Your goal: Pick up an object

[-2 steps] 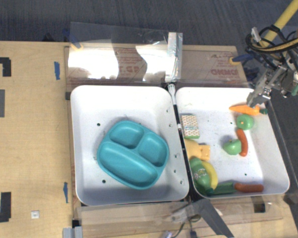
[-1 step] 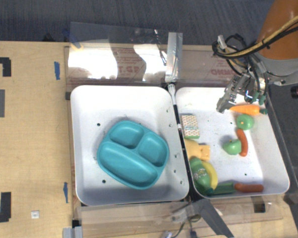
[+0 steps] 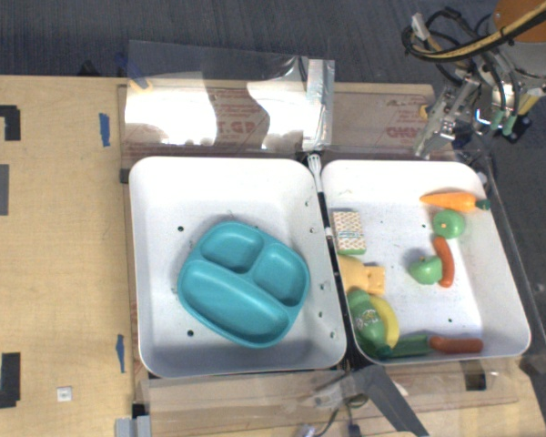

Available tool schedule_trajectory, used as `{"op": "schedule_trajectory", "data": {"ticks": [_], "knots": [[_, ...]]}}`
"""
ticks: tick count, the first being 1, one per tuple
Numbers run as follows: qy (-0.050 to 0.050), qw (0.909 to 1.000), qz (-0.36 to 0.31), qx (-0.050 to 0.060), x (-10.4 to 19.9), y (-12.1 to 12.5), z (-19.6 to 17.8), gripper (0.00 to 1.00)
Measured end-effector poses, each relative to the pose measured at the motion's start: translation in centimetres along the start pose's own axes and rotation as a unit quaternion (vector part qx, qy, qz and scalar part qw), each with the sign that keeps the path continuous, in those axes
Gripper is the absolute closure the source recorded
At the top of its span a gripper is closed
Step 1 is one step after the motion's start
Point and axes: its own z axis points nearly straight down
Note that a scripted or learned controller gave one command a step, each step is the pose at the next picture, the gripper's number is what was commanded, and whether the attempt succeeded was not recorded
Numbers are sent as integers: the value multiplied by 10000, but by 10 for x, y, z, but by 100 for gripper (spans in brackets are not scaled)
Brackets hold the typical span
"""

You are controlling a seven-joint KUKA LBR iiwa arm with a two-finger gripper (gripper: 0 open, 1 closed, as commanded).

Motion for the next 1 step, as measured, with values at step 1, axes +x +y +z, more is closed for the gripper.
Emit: {"op": "schedule_trajectory", "data": {"ticks": [1], "knots": [[73, 9995, 300, 18, -13, -49, 96, 100]]}}
